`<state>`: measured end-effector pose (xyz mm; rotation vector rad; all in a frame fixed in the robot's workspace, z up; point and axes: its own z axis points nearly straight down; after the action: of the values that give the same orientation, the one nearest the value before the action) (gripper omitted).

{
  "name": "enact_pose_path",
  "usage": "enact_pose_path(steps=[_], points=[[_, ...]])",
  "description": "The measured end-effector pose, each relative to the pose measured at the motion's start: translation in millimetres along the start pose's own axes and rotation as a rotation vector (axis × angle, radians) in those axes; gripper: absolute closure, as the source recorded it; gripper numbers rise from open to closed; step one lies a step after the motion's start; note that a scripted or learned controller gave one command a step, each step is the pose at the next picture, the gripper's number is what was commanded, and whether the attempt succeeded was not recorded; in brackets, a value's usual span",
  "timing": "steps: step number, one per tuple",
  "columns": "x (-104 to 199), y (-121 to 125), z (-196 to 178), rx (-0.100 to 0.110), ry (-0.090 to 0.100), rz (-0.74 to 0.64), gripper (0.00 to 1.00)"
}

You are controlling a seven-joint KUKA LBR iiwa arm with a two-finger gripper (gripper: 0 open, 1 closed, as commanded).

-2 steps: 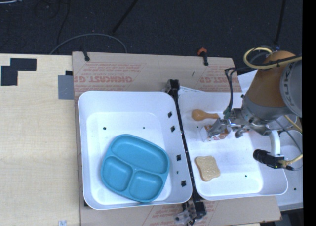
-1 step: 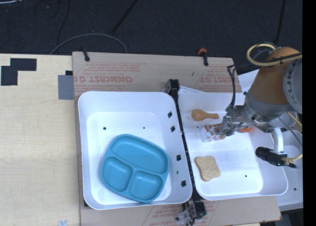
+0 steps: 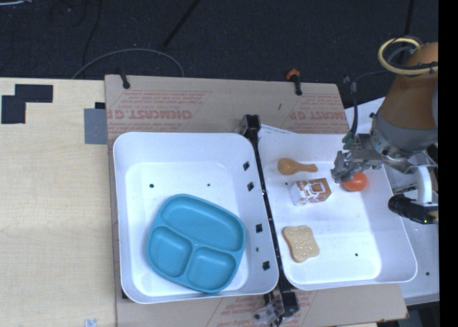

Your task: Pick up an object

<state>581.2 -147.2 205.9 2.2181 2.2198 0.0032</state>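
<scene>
Gripper (image 3: 346, 170) low at right of frame, touching orange-red ball (image 3: 355, 183); grip state impossible to tell.

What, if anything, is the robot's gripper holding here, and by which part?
It cannot be told. The gripper sits right beside the orange ball in the right bin, but no object shows clearly between its fingers.
</scene>
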Motion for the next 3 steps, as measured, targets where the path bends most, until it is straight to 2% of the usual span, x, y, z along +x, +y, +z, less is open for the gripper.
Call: enact_pose_path(steps=[1,3], points=[[-1.0,0.1,-8.7,0.004,0.001,0.001,1.0],[95.0,14.1,0.5,0.008,0.003,-0.003,1.0]])
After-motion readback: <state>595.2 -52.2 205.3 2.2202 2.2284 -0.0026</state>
